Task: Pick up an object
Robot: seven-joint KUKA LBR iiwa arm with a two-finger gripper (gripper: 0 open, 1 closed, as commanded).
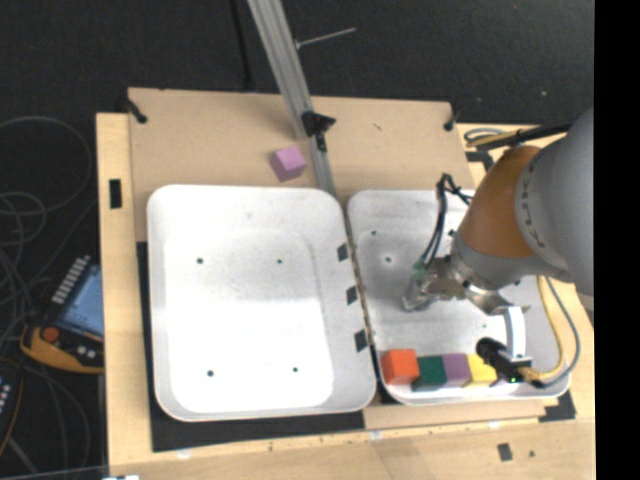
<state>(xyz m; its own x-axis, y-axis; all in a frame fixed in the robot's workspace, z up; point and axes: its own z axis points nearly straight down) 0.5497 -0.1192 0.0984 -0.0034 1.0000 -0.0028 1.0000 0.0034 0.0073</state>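
Observation:
Along the front wall of the right bin [385, 223] lies a row of small blocks: an orange block [401, 365], a green block [432, 371], a purple block [456, 368] and a yellow block [482, 370]. My gripper [418, 295] hangs low over the middle of this bin, behind the row and apart from it, with the orange-banded wrist [495, 218] above it to the right. No block shows at the gripper. A pink cube [288, 163] rests on the bench behind the left bin [250, 298].
A slanted metal post [290, 68] rises from the bench behind the seam between the bins. Cables [545, 363] trail off the wrist over the right bin's front right corner. A handheld controller [70, 313] and loose cords lie on the floor at left.

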